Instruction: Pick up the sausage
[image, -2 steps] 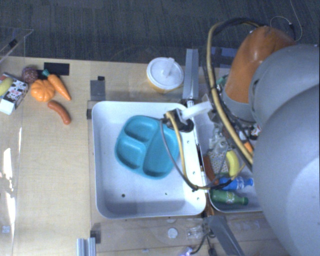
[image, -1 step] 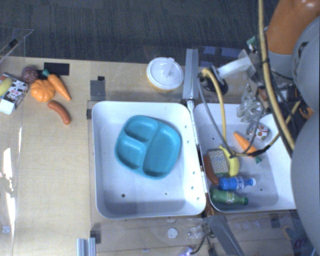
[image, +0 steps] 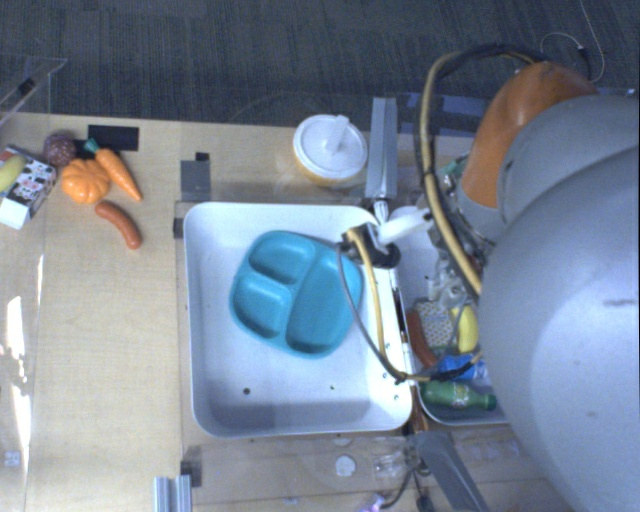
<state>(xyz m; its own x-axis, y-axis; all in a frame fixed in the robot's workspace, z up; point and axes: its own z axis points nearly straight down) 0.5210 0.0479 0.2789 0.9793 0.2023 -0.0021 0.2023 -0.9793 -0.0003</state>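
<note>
A reddish-brown sausage (image: 119, 224) lies on the wooden bench left of the left bin, below a toy carrot. A second reddish-brown, sausage-like piece (image: 421, 349) shows in the right bin (image: 440, 412), against its left wall and partly covered. My arm (image: 560, 300) covers most of that bin. What I take for the gripper (image: 441, 292) hangs low over the bin's left part, just above that piece and largely hidden by the wrist.
The left bin (image: 215, 400) holds a blue divided plate (image: 295, 292). A yellow item (image: 466, 328) and a green bottle (image: 458, 396) lie in the right bin. A pumpkin (image: 84, 181), carrot (image: 121, 172) and small carton (image: 24, 184) sit on the bench's left. A white lidded cup (image: 331, 148) stands behind the bins. Cables (image: 371, 300) loop over the divider.
</note>
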